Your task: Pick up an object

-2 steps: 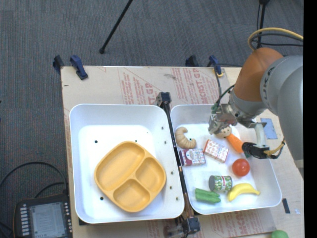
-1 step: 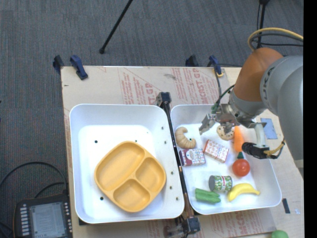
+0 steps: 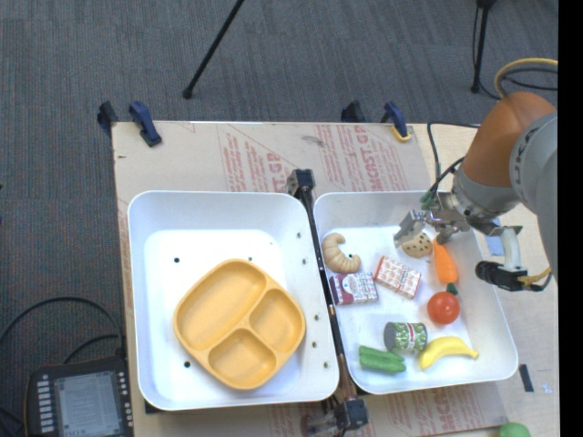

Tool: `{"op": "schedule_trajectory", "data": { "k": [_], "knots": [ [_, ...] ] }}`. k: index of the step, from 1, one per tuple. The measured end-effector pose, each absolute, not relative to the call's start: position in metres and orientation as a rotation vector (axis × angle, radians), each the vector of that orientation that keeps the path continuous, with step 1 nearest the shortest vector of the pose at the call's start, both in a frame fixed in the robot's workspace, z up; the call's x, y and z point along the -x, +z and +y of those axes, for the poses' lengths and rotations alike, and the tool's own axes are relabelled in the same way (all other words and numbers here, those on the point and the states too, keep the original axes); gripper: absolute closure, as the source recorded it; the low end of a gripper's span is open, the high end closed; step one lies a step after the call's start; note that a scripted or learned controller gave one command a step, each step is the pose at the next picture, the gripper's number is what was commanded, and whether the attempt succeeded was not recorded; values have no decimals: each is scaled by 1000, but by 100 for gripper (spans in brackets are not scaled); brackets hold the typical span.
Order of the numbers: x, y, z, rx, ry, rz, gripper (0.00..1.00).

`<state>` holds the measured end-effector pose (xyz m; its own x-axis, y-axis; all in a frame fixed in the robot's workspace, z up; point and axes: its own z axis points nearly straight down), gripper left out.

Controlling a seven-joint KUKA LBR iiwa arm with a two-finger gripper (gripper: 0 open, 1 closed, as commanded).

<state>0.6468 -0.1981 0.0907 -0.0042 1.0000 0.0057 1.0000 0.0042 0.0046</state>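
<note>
Two white bins sit side by side on the bench. The left bin (image 3: 146,244) carries a yellow divided tray (image 3: 239,323), and the right bin (image 3: 496,330) is where the action is. The arm (image 3: 510,153) reaches in from the right, and its gripper (image 3: 417,235) hangs low over the bin's upper part, right at a small tan, speckled item (image 3: 419,246) that looks like a cookie. Whether the jaws are spread or pinching that piece cannot be told from this angle; the metal fingers crowd over it.

Just beside it on the right lies an orange carrot (image 3: 444,264), with a red tomato (image 3: 444,308) below. A croissant (image 3: 342,253) sits by the bin's left wall, a purple carton (image 3: 353,288) under it, and a red-and-white box (image 3: 398,277) next to that. Along the front: a green vegetable (image 3: 381,360), a small can (image 3: 405,337) and a banana (image 3: 446,350).
</note>
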Motion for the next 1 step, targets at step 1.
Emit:
{"op": "schedule_trajectory", "data": {
  "k": [1],
  "knots": [
    [-648,102,-200,2219,-9,-2232,100]
  ]
}}
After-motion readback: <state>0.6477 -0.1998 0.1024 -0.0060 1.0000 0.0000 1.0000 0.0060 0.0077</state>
